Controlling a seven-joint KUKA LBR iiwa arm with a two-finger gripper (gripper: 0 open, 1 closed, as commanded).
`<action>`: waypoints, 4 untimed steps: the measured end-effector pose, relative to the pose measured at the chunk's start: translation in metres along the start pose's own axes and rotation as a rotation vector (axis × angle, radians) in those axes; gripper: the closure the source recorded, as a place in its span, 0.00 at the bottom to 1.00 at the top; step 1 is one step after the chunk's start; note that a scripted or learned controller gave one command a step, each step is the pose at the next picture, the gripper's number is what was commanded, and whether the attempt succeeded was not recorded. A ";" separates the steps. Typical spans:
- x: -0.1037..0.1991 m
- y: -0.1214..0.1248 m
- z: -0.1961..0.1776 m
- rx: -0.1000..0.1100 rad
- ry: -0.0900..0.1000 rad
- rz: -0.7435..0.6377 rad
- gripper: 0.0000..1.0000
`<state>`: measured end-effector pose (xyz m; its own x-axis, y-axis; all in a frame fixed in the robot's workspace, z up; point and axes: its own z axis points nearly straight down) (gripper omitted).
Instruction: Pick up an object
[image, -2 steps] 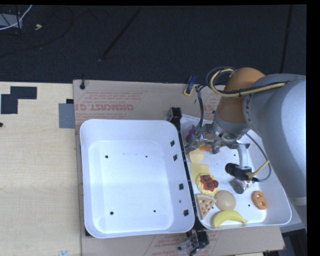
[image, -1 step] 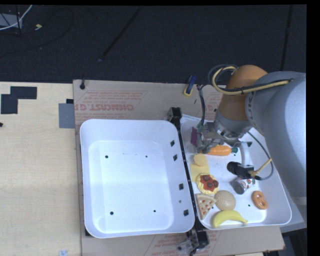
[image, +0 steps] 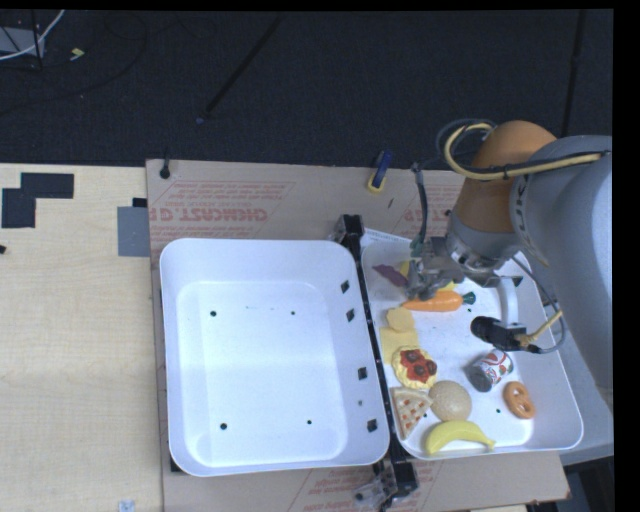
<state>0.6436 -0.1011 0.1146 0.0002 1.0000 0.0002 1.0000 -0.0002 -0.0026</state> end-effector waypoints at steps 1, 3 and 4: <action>0.000 0.000 0.001 0.001 0.000 -0.001 0.00; -0.074 0.001 0.027 0.001 0.001 -0.001 0.00; -0.072 -0.001 0.017 0.011 0.005 -0.004 1.00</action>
<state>0.6425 -0.1734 0.0973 -0.0040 1.0000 0.0052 0.9999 0.0040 -0.0136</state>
